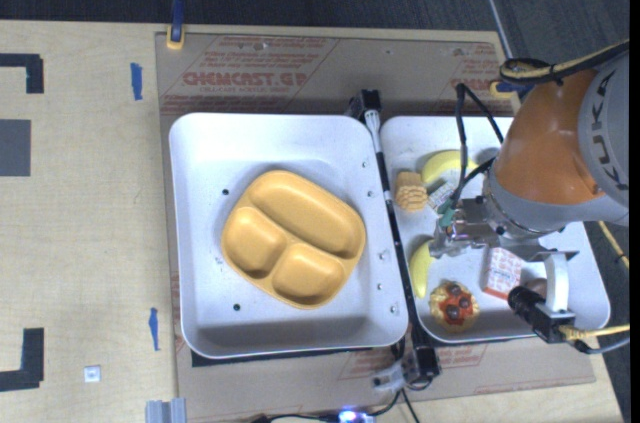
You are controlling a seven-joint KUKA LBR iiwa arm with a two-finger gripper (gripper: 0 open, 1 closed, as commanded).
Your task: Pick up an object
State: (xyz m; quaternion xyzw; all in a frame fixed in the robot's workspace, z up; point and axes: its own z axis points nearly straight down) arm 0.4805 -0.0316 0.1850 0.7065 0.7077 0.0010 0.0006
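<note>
Several small items crowd right bin (596, 309): corn (410, 192) near its left wall, banana (441, 167) beside it. Gripper (452, 229) low among them, grip state unclear. Risk: clutter spoils grasp, nudges neighbours.

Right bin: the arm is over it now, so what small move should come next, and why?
Probably a short straight descent. The gripper hangs over the right bin, among a corn cob, a yellow fruit behind it, another yellow piece beside it and a red-and-yellow toy in front. Nothing shows between its fingers, so no object is picked yet.
</note>
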